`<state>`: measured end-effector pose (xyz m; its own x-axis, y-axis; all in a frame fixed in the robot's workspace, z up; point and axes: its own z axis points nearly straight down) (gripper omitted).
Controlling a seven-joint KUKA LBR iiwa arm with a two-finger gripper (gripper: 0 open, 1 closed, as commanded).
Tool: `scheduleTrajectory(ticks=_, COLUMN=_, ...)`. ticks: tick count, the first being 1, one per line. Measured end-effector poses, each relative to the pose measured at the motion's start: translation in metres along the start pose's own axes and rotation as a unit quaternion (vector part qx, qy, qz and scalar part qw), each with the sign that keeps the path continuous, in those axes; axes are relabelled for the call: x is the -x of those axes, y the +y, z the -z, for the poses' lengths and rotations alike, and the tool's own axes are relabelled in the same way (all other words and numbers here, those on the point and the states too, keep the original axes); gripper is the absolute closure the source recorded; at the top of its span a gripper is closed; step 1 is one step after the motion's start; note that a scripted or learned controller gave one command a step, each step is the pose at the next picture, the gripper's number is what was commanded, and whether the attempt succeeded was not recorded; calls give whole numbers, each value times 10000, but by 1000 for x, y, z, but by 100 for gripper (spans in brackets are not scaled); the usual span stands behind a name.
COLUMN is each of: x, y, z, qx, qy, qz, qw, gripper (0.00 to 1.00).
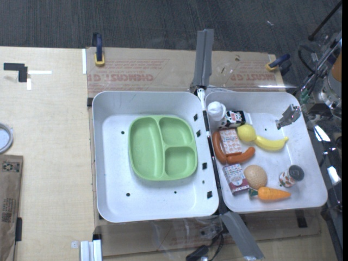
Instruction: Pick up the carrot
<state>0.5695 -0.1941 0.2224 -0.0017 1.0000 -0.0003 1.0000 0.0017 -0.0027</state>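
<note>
Table (43, 107) of pale wood, dark floor behind.
Two white bins: left bin (109, 162) holds one green tray (162, 147); right holds one carrot (273, 194). Tool (287, 116) state unclear.

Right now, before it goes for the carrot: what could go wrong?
1. The carrot lies close to the right bin's near wall, so the gripper may clip the wall.
2. The bread roll touches its green end, and a small jar sits just behind; either could get nudged or grabbed.
3. The gripper is at the bin's far side, with the banana in between.
</note>
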Motion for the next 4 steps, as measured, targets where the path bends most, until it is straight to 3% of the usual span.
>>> scheduleTrajectory(ticks=1, x=-8, y=-92, z=-112, qx=6, qy=5, qz=1460, qw=9893, gripper=0)
scheduleTrajectory(ticks=2, x=-30, y=-91, z=-91, qx=19, qy=-2, qz=1639, qw=9865, gripper=0)
scheduleTrajectory(ticks=3, x=-93, y=-89, z=-128, qx=40, qy=-11, qz=2184, qw=9758, gripper=0)
scheduleTrajectory(ticks=4, x=-91, y=-85, z=-115, qx=103, qy=-50, qz=2157, qw=9764, gripper=100)
